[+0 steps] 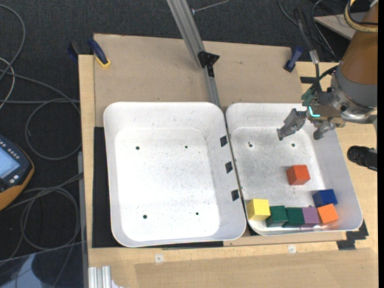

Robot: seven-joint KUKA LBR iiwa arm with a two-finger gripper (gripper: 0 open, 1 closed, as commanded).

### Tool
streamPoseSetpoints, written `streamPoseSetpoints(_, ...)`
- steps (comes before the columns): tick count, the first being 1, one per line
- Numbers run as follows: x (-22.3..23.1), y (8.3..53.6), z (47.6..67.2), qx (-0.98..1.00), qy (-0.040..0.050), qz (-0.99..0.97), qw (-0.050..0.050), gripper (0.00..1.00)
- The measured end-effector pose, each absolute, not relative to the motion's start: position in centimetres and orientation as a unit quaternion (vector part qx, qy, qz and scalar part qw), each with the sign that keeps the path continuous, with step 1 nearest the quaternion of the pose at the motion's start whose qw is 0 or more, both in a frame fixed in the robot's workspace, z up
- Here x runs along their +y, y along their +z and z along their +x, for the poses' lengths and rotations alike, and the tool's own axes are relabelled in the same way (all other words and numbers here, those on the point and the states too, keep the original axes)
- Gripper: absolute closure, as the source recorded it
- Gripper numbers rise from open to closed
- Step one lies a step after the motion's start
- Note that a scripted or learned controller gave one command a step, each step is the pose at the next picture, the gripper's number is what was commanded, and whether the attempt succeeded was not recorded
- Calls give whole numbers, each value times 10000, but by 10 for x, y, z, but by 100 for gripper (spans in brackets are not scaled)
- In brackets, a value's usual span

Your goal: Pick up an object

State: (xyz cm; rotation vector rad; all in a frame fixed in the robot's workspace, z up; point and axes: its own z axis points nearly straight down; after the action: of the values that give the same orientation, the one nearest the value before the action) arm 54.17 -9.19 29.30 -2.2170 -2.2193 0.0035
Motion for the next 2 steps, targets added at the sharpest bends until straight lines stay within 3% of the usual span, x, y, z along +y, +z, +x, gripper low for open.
streamPoseSetpoints(1,-92,294,542,-7072,-2,-7070,7,0)
streamPoseSetpoints(2,-94,238,551,-7068,21,-7074,32,0)
